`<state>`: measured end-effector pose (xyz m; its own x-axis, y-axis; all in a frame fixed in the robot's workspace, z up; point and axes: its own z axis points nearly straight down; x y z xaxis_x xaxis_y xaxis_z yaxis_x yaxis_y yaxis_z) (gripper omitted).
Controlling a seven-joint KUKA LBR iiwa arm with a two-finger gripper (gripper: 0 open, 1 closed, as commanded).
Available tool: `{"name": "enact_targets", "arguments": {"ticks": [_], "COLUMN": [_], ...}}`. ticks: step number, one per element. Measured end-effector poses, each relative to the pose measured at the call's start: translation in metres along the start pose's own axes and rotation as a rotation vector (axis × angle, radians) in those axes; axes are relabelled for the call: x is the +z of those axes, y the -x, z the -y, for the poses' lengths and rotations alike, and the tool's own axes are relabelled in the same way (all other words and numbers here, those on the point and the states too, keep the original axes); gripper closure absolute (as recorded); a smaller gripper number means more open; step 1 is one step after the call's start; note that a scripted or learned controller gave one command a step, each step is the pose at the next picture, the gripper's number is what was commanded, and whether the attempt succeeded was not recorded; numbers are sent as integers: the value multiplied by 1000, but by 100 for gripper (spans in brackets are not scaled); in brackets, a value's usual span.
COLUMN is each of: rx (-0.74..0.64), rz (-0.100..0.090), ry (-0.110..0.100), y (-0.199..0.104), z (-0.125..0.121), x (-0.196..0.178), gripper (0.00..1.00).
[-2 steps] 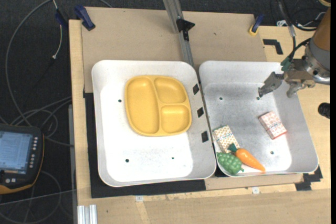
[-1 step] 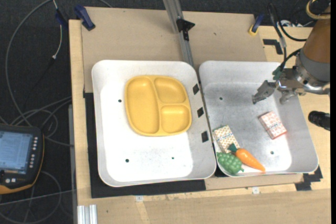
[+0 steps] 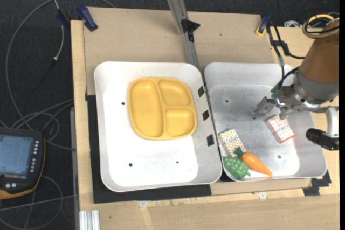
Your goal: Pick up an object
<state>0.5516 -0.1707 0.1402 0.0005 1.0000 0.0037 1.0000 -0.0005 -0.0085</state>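
My gripper (image 3: 273, 109) hangs spread open, grasping nothing, over the right bin (image 3: 237, 75), just left of a small pink box (image 3: 280, 129).

We count two shallow white bins (image 3: 108, 116), one yellow three-compartment plastic tray (image 3: 161, 107), one orange toy carrot (image 3: 256, 163), one green toy vegetable (image 3: 236, 167), two small printed cartons (image 3: 280, 129).
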Motion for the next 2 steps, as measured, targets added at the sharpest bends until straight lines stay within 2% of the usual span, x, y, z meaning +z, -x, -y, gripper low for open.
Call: {"name": "enact_targets", "arguments": {"ticks": [1,2], "rx": [-2,-3], "rz": [3,6], "ry": [10,17], "y": [0,-10], "z": [-3,-3], "x": [-15,-71], "gripper": [100,100]}}
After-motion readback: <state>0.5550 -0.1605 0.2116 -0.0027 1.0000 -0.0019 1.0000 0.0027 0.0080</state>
